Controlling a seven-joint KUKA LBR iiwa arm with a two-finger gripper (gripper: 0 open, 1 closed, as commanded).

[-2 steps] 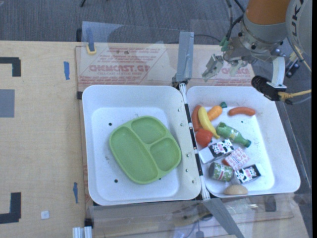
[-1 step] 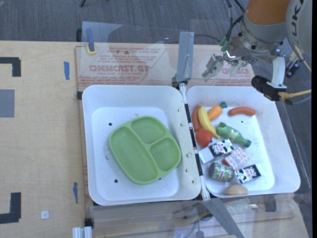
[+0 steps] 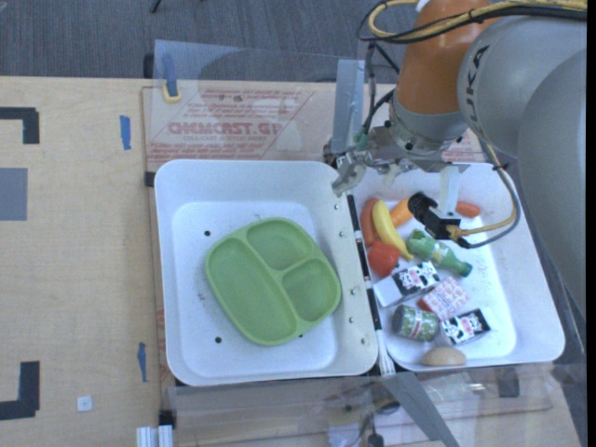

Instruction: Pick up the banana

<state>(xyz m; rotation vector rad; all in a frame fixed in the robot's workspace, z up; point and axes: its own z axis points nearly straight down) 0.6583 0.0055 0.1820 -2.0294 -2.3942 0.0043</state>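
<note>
While the arm (image 3: 438,73) hangs near the banana (image 3: 386,226) (grip: cannot tell), the sheet (image 3: 233,124) behind reads "CHEMCAST".

Left shallow white bin (image 3: 177,250): a light green plastic plate (image 3: 272,279) with three compartments is lying flat, slightly askew. Right shallow white bin (image 3: 535,315): a green plastic bottle (image 3: 440,253) is lying on its side, a red rounded piece (image 3: 383,259) sitting near it. Two black-and-white cartons (image 3: 416,277) are flanking a red-and-white checked packet (image 3: 446,297). A green jar (image 3: 415,322) and a tan oval piece (image 3: 444,356) are resting nearest the front rim.
</note>
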